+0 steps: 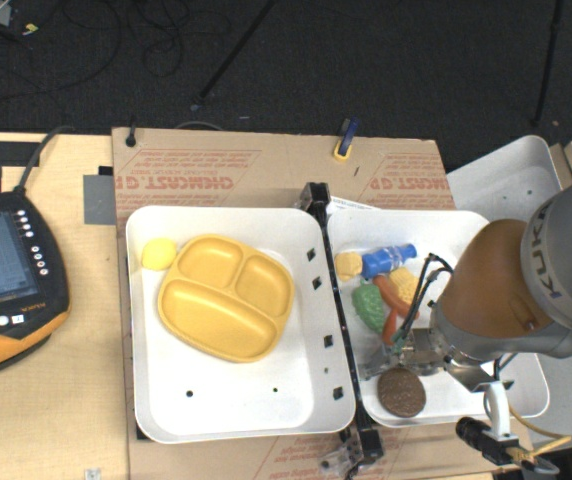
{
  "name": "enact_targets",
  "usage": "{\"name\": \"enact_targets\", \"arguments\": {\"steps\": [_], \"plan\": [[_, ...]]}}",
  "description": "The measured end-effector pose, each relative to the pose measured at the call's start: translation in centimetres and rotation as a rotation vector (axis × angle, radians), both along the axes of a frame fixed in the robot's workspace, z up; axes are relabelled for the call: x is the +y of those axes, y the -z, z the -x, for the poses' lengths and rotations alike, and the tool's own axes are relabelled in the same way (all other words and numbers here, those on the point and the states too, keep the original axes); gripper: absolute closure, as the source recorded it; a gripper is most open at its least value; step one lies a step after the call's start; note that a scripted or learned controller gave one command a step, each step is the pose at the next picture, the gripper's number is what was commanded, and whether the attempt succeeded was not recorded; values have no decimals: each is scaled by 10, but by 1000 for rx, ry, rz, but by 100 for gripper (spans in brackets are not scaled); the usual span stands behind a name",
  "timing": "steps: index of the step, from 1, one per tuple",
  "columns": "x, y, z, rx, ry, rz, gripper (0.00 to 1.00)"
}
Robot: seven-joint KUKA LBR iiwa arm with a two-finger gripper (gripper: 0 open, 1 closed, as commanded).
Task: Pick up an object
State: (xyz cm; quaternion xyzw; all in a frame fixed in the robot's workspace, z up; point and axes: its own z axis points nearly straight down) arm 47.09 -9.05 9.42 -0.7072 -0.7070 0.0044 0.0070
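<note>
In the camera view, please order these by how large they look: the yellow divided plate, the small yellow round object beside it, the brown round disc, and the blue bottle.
Largest to smallest:
1. Yellow divided plastic plate
2. Brown round disc
3. Blue bottle and small yellow round object: these look about alike, so I leave them unranked.

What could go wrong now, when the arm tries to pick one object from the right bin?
1. The toys lie packed together: the green piece, the orange-red piece and the blue bottle touch or overlap, so the fingers may catch two or none.
2. The brown disc lies flat near the right bin wall and may be hard to grip.
</note>
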Motion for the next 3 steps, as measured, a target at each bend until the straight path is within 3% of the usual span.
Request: {"name": "enact_targets", "arguments": {"steps": [1,2,3], "plan": [[-5,-17,-3,-10,11,2,100],[85,-97,-26,-20,-8,1,100],[118,-261,-41,-32,-5,1,100]]}}
